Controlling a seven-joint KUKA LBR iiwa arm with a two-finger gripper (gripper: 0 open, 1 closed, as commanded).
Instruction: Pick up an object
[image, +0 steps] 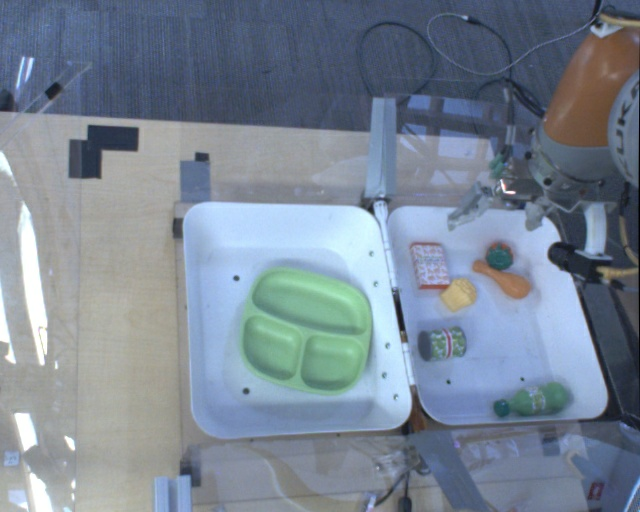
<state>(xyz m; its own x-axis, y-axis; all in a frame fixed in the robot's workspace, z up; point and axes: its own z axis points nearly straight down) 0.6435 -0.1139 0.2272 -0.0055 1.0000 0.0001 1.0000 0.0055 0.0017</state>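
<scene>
Nearest the camera, in the right white bin (590, 385), a small green plastic bottle (532, 401) lies on its side close to the front wall. It looks light and smooth, so it may roll; taking it across the body would probably hold better than at the neck. A little further in, a short can with a green label (443, 343) also lies on its side, stiff and round and likely slippery. Beyond it sits a small yellow toy block (459, 294), just beside a red and white carton (429, 265). The carton's flat faces should suit a pinch across its narrow width. To their right lies an orange toy carrot with a green top (503, 272), light and hard, tapering at one end.

In the left white bin (200, 330) rests a green divided plastic tray (306, 328).

Farthest back, the claw (505, 203) hangs over the rear edge of the right bin, its two fingers spread apart and holding nothing, apart from every object. The pale wooden desk (120, 300) carries both bins.
</scene>
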